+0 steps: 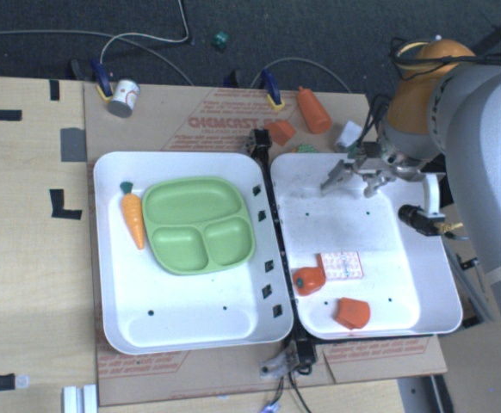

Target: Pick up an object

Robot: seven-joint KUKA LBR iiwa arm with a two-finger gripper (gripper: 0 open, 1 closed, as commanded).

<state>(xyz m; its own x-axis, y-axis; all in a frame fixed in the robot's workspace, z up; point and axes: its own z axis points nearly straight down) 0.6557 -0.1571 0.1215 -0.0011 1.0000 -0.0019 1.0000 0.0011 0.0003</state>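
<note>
Objects: orange block [353, 313], orange toy [309, 280] and a pink card [342, 266] lie near the front of the right bin [423, 256].
Fingers: the gripper [352, 182] has its fingers spread open, holding nothing, over the back of that bin.
Left bin [113, 256]: green plate [201, 224], toy carrot [132, 214] beside it.
Counter [27, 256]: brown.

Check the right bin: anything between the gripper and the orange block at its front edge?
Nothing visible blocks it. The gripper hovers over the back of the right bin, bare floor ahead of it. The patterned card and orange-red piece lie left of the line to the orange block.
</note>
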